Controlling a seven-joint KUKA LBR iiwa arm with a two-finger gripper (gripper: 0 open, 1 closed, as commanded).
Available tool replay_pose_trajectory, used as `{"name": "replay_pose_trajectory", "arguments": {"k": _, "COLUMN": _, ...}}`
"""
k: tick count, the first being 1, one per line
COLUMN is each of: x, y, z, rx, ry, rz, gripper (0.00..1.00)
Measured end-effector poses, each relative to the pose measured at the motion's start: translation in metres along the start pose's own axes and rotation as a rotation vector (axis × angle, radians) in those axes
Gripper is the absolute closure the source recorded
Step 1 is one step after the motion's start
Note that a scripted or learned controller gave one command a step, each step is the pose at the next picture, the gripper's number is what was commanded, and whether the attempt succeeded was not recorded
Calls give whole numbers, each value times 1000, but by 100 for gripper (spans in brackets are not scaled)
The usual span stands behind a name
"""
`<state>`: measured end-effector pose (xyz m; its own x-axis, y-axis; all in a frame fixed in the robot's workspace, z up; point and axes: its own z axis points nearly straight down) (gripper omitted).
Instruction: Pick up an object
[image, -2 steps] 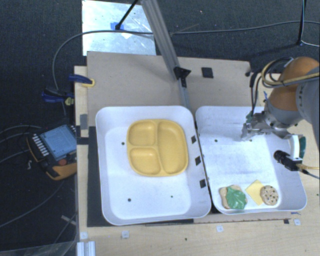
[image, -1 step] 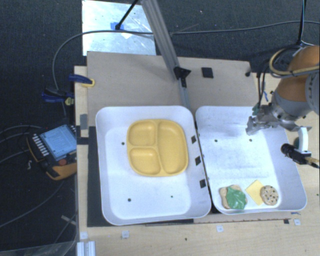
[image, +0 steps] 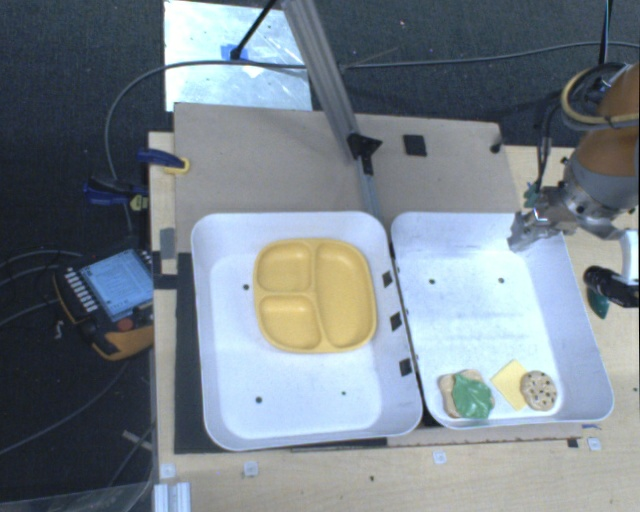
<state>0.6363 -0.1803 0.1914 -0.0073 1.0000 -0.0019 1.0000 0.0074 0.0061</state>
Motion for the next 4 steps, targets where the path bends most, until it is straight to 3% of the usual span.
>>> {"name": "replay_pose_trajectory", "arguments": {"k": 1, "x": 0, "y": 2, "z": -33, "rx": 0, "ry": 0, "rz": 0, "gripper": 100}}
{"name": "replay_pose_trajectory", "arguments": {"k": 4, "x": 150, "y": -41, "z": -42, "rx": 6, "ry": 3, "rz": -2, "gripper": 100}}
